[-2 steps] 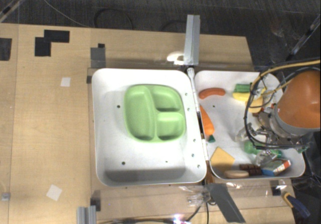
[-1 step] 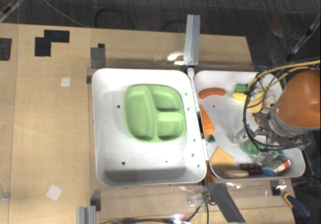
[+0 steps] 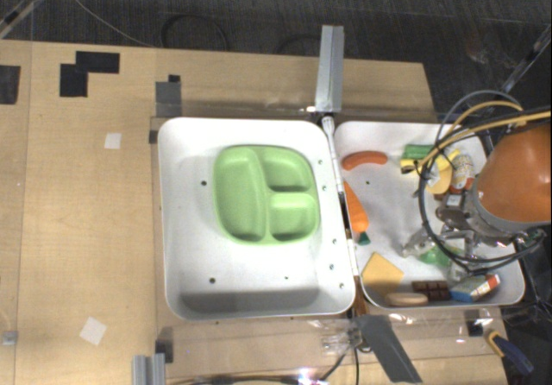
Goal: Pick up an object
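Pincer (image 3: pixel 431 241) hangs low in the right bin (image 3: pixel 388 202), toward five o'clock; cables blur it, so whether it is wide or narrow I cannot tell. Open floor lies mid-bin. Along the rims sit one red sausage (image 3: pixel 366 159) at eleven, one orange carrot (image 3: pixel 355 211) at nine, one yellow wedge (image 3: pixel 382 270) at seven. The left bin (image 3: pixel 185 202) carries one green divided tray (image 3: pixel 263 193), with bare floor around it.

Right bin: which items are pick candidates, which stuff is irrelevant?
Job:
claw, low in the right bin
sausage
carrot
yellow wedge
green block
brown stick

Lying about:
green divided tray in the left bin
black cable on the floor
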You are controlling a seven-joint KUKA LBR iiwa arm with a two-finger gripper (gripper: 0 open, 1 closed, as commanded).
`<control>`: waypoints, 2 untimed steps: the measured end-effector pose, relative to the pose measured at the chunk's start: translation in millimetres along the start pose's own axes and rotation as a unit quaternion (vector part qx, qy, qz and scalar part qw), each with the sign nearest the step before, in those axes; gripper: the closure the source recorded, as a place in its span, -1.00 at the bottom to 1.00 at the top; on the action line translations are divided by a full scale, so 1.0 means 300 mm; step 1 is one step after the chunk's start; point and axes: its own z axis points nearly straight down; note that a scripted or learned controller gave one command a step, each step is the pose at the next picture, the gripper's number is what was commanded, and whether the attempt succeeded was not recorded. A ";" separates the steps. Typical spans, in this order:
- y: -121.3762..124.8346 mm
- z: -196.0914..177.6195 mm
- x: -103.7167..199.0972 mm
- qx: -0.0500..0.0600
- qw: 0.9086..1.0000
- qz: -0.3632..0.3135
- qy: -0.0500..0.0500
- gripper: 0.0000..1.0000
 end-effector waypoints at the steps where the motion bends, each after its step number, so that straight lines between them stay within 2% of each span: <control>1: 0.019 0.000 0.017 0.000 1.000 -0.015 0.000 -1.00; 2: 0.013 0.000 0.032 -0.001 0.997 -0.075 -0.001 -1.00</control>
